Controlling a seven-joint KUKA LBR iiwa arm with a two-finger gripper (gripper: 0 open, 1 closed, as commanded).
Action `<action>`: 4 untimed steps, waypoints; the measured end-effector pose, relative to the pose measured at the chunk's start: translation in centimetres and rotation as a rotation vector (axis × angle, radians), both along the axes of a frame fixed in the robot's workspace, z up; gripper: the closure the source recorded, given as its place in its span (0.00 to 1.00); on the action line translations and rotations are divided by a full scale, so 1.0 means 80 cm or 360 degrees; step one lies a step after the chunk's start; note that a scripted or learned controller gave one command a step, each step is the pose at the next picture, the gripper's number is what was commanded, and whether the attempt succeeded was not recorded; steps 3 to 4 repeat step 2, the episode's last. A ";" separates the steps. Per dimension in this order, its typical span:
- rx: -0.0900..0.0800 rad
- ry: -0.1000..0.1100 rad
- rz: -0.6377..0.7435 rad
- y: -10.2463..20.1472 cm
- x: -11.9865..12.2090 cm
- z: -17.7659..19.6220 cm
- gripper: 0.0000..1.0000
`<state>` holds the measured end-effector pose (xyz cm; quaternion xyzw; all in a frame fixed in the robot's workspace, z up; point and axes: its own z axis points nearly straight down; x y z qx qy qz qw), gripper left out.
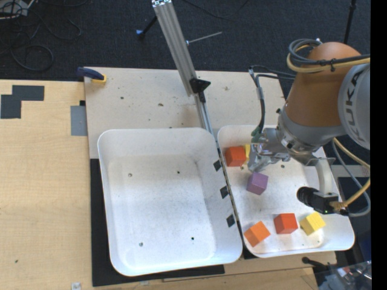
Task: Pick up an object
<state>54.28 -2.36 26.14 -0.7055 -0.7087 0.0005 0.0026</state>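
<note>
My gripper (261,161): low over the right bin (338,240), just above the purple cube (257,183); whether my jaws stand open or closed, I cannot tell.
Nearest target: the purple cube, tilted, apparently free on the bin floor, not visibly between my jaws.
Neighbour: an orange-red cube (235,156) just beside me, with something yellow behind it.
Others: orange cube (257,232), red cube (285,223), yellow cube (312,223), well apart near the front rim.
Risk: the tilted purple cube may skid or twist away as I close.
Second risk: I may nudge the orange-red cube instead.
</note>
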 end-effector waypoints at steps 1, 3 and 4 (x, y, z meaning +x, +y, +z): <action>-0.0002 0.0002 0.0000 0.060 -0.025 -0.003 1.00; -0.0001 0.0004 0.0001 0.136 -0.031 -0.015 1.00; -0.0001 0.0004 0.0001 0.136 -0.031 -0.015 1.00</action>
